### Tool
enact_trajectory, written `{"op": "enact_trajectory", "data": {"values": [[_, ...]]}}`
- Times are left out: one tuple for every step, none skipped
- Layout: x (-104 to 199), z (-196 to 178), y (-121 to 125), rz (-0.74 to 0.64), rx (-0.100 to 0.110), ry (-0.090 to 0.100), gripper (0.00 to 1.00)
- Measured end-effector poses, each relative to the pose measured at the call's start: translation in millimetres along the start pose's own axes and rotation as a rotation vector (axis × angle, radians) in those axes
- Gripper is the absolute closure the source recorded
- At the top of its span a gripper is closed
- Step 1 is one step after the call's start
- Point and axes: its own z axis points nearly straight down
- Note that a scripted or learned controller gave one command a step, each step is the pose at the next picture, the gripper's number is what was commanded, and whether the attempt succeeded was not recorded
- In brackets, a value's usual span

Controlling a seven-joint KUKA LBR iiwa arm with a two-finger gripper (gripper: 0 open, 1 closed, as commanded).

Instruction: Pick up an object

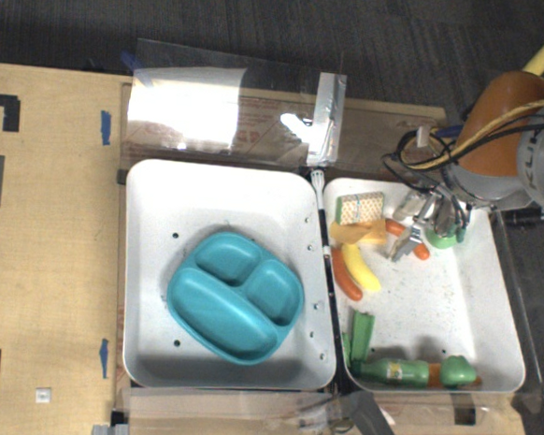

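While the pincer [409,234] hung low over the right bin [451,320], just beside an orange carrot-like piece [420,251] and a yellow banana [359,268], its opening could not be told, nor any grasp.

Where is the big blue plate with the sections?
The blue divided plate lies in the left white bin, about in its middle and a little toward the near edge. The toy food and the gripper are over in the right bin.
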Motion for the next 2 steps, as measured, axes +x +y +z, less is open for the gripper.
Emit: {"op": "enact_trajectory", "data": {"values": [[6.9,8.9,15.9,0.016,0.005,0.005,0.00],[18.7,9.4,18.9,-0.172,-0.002,-0.005,0.00]]}}
